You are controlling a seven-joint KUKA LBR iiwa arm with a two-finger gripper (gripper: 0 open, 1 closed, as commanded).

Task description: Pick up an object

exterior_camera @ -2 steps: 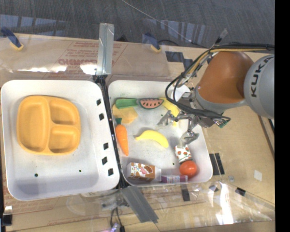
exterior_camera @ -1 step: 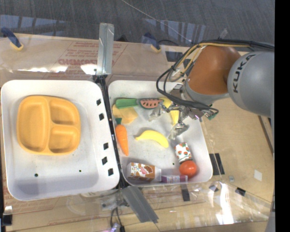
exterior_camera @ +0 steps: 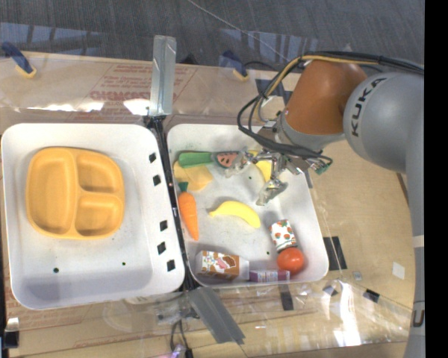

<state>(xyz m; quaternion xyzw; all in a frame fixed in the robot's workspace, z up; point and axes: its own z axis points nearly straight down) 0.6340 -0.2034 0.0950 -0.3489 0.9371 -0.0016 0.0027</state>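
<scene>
Here, two white bins are seen side by side on the desk [exterior_camera: 45,88]. The left bin [exterior_camera: 30,274] is occupied by an orange tray [exterior_camera: 75,192]. The arm [exterior_camera: 373,118] is reached in from the right over the right bin [exterior_camera: 317,230], and the pincer [exterior_camera: 272,185] is hung above its far right part; whether it is open or closed cannot be told. Within that bin, a banana [exterior_camera: 236,213] is seen at the middle, a carrot [exterior_camera: 189,213] at the left, a carton [exterior_camera: 283,234] and a tomato [exterior_camera: 290,259] at the near right.
</scene>
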